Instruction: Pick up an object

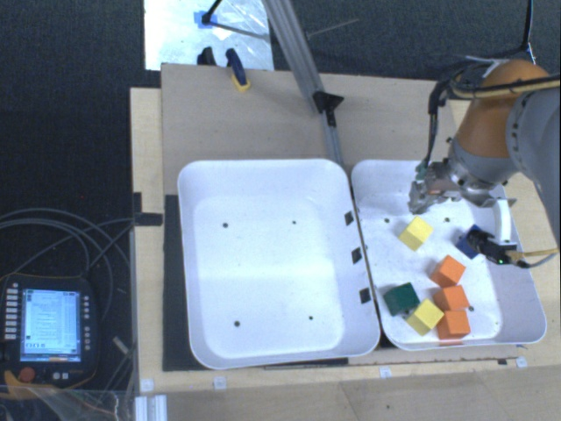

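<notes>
Orange cube (453,324) sits nearest cam; my fingers (421,198) hang above yellow cube (416,233), can't tell if open. Risk: descent off-centre nudges it w/o grip.

Six blocks (438,298) lie in the right bin (377,182), beside the left bin (197,191).

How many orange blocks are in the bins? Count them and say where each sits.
3, all in the right bin: one orange block right of centre, one just below it, one at the front edge. The arm may hide others.
</notes>
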### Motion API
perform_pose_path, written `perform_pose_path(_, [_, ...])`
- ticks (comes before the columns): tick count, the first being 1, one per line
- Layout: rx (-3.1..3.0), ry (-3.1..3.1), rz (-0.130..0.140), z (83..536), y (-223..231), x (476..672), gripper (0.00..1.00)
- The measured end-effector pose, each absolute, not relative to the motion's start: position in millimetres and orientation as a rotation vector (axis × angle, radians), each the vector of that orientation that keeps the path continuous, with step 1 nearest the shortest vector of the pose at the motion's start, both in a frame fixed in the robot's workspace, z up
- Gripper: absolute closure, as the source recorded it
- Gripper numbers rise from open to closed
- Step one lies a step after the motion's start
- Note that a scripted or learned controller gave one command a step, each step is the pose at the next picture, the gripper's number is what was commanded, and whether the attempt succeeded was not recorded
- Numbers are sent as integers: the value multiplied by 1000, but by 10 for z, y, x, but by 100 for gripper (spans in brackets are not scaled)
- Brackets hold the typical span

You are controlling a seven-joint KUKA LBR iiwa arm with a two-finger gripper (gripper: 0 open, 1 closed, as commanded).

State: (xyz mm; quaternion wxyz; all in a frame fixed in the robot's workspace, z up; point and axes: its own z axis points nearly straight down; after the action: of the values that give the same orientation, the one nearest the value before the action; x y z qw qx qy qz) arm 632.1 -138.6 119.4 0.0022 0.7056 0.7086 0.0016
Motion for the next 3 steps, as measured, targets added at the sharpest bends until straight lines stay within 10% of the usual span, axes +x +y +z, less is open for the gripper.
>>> perform_pose_path(3, [2211,2233,3,2078,-860,6255,100])
